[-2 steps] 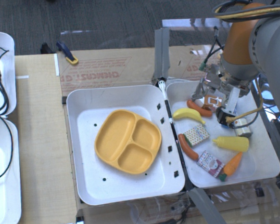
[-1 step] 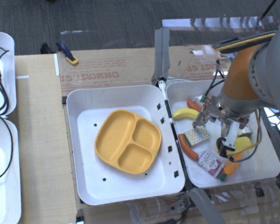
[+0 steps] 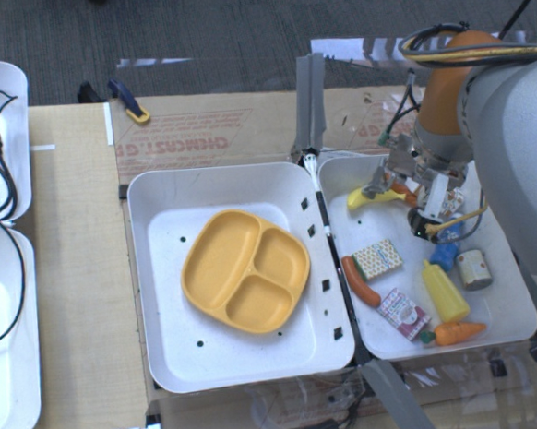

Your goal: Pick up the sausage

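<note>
The sausage [image 3: 360,282], a short red-orange link, lies against the left wall of the right bin [image 3: 499,316], angled toward the front. My gripper [image 3: 388,186] hangs low over the back of that bin, right at a yellow banana [image 3: 367,197]. It is well behind the sausage and apart from it. The wrist and cables hide the gripper's tips.
Near the sausage lie a small patterned box [image 3: 377,259] and a pink packet [image 3: 404,314]. A yellow bottle [image 3: 444,292], a carrot [image 3: 458,333], a blue item [image 3: 443,256] and a grey can [image 3: 474,269] fill the bin's right side. The left bin [image 3: 152,264] holds a yellow divided plate [image 3: 245,271].
</note>
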`<state>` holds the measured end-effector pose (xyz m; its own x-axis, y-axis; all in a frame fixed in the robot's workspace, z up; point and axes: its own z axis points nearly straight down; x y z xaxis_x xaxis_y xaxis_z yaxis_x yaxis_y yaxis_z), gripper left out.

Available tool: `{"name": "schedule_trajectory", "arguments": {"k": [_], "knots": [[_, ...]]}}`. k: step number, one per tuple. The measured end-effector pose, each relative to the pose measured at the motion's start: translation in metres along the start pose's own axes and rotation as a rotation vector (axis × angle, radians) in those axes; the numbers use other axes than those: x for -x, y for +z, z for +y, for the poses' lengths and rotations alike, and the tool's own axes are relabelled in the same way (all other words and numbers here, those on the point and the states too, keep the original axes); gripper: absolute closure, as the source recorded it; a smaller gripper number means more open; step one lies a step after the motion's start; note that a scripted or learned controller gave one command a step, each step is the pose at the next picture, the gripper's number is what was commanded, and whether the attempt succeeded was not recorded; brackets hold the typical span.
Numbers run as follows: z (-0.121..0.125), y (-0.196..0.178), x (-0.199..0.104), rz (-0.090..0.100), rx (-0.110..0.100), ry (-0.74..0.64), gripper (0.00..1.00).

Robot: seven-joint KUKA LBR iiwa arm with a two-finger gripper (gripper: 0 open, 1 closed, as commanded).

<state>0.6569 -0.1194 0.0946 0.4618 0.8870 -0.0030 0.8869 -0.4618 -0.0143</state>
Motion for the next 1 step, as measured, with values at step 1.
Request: {"name": "schedule_trajectory", "arguments": {"k": [1], "knots": [[-0.0497, 0.0039, 0.0045, 0.0, 0.012, -0.183, 0.0]]}}
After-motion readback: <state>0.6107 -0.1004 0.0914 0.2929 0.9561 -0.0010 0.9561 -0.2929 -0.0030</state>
